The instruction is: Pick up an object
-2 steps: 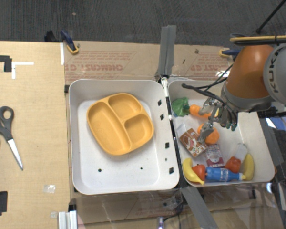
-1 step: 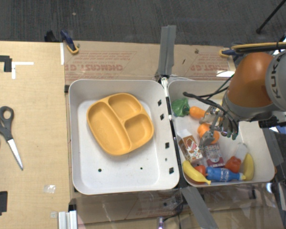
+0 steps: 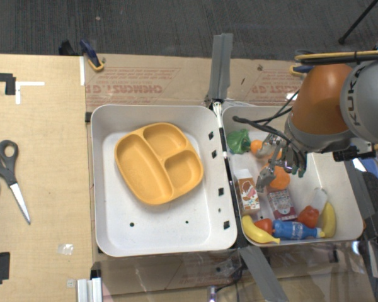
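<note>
My gripper (image 3: 281, 172) hangs over the middle of the right bin (image 3: 353, 234), its fingers spread apart. An orange fruit (image 3: 281, 180) lies just below and between the fingertips, one finger (image 3: 263, 180) to its left. I cannot tell whether they touch it. Around it lie a green item (image 3: 238, 141), a smaller orange ball (image 3: 256, 147), a brown snack packet (image 3: 248, 194) and a red-and-white packet (image 3: 281, 204). Along the front wall are a banana (image 3: 257, 231), a blue bottle (image 3: 296, 231), a red fruit (image 3: 309, 216) and a second banana (image 3: 329, 219).
The left bin (image 3: 107, 231) holds a yellow divided plate (image 3: 159, 162). Scissors (image 3: 10, 176) lie on the bench at far left. A grey post (image 3: 221, 65) stands behind the seam between the bins. The arm's orange band (image 3: 324, 102) overhangs the right bin's back.
</note>
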### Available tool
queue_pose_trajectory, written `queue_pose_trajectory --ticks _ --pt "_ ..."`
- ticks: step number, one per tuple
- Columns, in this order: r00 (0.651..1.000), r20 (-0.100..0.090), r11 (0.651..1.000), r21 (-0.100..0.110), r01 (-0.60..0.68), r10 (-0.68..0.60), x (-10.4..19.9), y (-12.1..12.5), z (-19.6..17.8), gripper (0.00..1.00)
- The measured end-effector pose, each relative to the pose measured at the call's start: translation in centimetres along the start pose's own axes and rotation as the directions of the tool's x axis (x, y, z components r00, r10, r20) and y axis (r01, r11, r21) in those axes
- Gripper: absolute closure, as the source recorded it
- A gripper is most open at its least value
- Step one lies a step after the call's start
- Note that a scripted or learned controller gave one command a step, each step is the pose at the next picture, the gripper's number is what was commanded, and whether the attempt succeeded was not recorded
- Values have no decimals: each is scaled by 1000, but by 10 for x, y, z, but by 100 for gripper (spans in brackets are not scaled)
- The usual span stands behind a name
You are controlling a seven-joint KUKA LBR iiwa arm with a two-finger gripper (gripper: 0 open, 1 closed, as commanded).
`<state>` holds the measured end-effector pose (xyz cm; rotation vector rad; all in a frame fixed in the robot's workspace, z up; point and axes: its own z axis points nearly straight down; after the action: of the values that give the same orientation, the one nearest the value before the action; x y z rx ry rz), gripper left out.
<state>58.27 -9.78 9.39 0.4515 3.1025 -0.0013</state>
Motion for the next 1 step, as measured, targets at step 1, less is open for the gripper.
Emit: queue_pose_trajectory --ticks 1 --pt "1000 -2 1000 1 -5 5 1 -2 0 0"
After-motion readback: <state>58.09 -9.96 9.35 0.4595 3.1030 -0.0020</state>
